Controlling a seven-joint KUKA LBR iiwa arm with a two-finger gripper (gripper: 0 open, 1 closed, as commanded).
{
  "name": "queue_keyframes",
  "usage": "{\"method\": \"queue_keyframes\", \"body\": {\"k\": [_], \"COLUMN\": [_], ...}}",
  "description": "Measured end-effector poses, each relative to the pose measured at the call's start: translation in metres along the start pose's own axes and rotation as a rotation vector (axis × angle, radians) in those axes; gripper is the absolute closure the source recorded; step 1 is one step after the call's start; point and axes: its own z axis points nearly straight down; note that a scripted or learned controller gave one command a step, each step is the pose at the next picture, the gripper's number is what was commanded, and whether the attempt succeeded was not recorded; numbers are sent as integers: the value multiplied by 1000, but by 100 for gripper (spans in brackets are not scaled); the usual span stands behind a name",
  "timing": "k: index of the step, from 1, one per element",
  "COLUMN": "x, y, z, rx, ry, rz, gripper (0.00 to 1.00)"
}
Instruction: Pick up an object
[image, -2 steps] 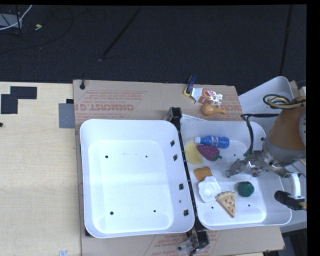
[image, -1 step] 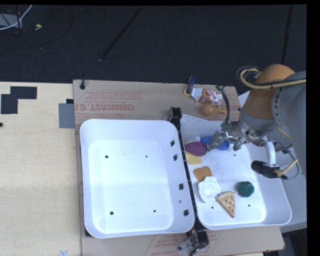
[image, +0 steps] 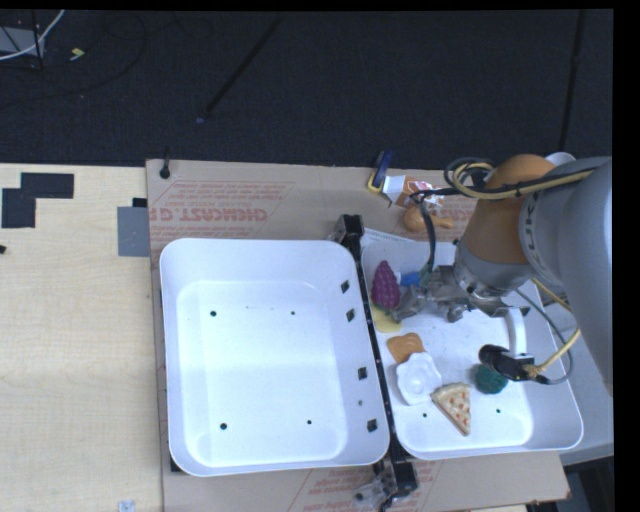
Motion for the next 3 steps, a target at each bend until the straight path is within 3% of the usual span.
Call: {"method": "queue_keyframes", "body": {"k": [1, 2, 3], "x": [23, 23, 26], "y": [31, 30, 30], "z": [-2, -12, -2], "rx": [-2, 0, -1], "ry": [-2, 1, -1], "rz": [-1, -1, 1], "gripper": [0, 100, 100]}}
